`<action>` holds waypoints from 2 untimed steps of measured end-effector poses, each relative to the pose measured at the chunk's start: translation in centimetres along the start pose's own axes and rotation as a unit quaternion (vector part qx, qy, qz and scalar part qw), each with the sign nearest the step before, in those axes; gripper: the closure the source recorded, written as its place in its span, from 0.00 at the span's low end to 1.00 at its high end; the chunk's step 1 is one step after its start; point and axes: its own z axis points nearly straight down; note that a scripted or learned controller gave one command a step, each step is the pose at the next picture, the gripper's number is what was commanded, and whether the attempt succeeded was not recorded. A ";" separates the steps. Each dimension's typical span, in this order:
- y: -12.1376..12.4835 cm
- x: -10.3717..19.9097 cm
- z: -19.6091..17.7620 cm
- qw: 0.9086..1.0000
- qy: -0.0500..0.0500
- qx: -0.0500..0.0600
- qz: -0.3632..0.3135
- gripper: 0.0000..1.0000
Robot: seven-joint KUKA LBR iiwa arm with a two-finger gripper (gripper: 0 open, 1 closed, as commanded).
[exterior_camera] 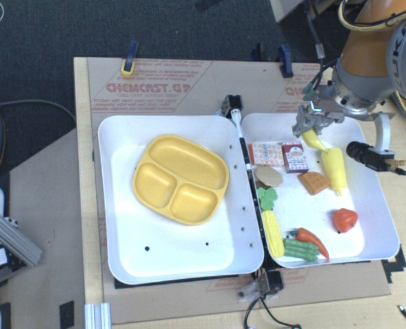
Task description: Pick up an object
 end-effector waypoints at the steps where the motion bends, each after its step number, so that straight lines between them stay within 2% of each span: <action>1: -0.4 -0.1 -0.5 1.000 0.000 0.000 -0.001 1.00; 2: 0.5 0.7 -1.8 1.000 0.000 -0.003 -0.002 1.00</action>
